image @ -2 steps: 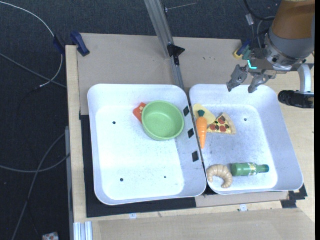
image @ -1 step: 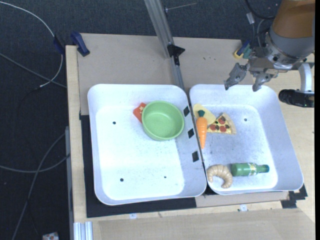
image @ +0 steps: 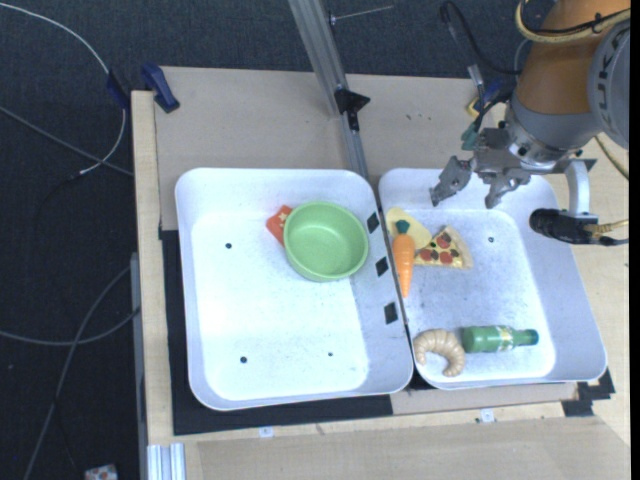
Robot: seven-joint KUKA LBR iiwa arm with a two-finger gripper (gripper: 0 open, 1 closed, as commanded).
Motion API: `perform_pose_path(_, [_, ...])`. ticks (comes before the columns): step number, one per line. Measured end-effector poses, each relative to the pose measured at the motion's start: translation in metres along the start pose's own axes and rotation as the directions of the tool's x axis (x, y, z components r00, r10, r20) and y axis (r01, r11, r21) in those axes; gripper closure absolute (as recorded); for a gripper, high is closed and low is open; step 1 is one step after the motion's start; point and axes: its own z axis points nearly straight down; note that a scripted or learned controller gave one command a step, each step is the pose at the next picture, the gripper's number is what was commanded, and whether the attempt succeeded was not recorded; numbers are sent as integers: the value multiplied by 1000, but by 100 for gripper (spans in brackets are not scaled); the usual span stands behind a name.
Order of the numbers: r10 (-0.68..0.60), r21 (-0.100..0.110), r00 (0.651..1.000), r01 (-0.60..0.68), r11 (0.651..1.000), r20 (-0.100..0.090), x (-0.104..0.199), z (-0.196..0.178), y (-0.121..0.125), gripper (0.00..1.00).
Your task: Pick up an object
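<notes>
Approach seems the step in hand: the claw hangs spread and bare over the far edge of the right bin, and the pizza slice just near of it looks the likeliest pick, calling for a short drop. Carrot beside it crowds the left; croissant and green bottle lie nearer, green bowl in the left bin.

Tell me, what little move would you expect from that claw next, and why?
Probably a short drop toward the pizza slice. The gripper hangs open over the far end of the right bin with nothing between its fingers, and the slice lies flat just in front of it, nearer than the carrot, croissant or green bottle.
</notes>
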Motion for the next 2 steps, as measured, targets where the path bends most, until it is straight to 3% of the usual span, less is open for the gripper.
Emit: perform_pose_path(2, [0,0,1000,0,1000,-1,-2,93,11,0])
